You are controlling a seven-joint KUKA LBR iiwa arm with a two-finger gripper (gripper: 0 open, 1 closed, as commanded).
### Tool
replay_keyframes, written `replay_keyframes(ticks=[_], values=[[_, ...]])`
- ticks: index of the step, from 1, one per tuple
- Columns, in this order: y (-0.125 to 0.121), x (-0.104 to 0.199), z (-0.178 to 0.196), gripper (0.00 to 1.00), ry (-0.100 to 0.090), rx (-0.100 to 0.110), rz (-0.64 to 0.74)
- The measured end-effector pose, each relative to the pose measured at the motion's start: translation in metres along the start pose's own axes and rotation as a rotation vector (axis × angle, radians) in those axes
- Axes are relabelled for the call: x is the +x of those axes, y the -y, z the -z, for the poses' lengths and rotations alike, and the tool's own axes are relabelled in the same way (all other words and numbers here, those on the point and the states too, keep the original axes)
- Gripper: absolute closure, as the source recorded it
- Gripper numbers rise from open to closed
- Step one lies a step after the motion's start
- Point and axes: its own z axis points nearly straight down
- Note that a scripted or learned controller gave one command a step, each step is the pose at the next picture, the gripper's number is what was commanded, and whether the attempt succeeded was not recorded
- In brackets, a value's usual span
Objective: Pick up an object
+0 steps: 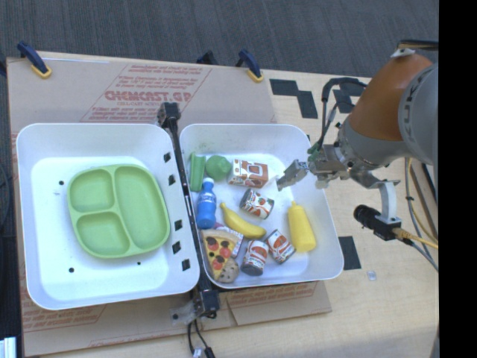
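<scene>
We cannot tell the gripper's [293,174] state above the right white bin [317,200]; descending among the tightly packed small printed cans [257,203], it risks a glancing miss.

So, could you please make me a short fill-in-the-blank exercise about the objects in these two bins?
1. The green divided plate lies in the ____ bin.
2. The curved yellow banana lies just right of the ____ bottle.
3. The yellow mustard bottle lies in the right white bin, below the ____.

Missing words: left; blue; gripper

tray [118,209] in left bin [37,155], food right bin [317,218]
</scene>
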Motion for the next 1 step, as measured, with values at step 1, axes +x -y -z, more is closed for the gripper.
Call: replay_keyframes(ticks=[1], values=[[-0.0667, 0.0012, -0.094, 0.0, 0.004, -0.02, 0.0]])
